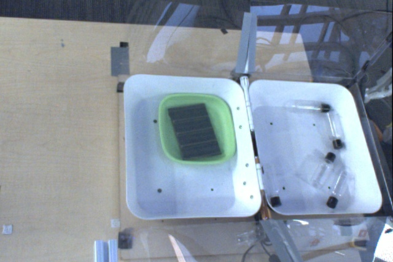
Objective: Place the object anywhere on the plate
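A green square plate (228, 132) with rounded corners sits in the upper middle of the left white bin (184, 196). A dark grey ribbed rectangular block (194, 131) lies flat on the plate, slightly turned. It covers most of the plate's floor.
The right white bin (285, 150) holds several clear plastic tubes with black caps, among them one near the back wall (309, 107) and one by the front right corner (334, 192). A grey metal bracket (246, 46) stands behind the seam between the bins.
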### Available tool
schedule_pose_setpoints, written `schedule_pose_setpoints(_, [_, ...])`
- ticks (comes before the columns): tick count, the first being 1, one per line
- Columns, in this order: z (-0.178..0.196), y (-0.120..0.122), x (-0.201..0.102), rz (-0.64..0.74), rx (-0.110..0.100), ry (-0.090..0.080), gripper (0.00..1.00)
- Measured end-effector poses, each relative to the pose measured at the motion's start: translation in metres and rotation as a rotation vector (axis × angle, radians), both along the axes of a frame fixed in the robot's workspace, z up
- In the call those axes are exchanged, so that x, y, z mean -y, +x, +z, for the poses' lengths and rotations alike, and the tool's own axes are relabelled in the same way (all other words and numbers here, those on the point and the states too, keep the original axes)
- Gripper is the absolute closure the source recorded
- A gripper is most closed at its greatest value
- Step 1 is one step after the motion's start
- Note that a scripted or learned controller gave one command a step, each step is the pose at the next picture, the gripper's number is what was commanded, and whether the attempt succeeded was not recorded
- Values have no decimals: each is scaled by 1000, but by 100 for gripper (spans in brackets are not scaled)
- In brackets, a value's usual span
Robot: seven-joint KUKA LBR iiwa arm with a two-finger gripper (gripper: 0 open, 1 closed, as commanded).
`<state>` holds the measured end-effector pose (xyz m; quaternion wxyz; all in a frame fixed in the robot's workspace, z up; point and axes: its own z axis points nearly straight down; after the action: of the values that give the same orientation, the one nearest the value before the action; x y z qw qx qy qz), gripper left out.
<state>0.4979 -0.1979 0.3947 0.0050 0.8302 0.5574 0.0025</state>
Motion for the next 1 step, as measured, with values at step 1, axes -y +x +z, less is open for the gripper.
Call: schedule_pose_setpoints(1, [42,-9,-2,106,2,-1,0])
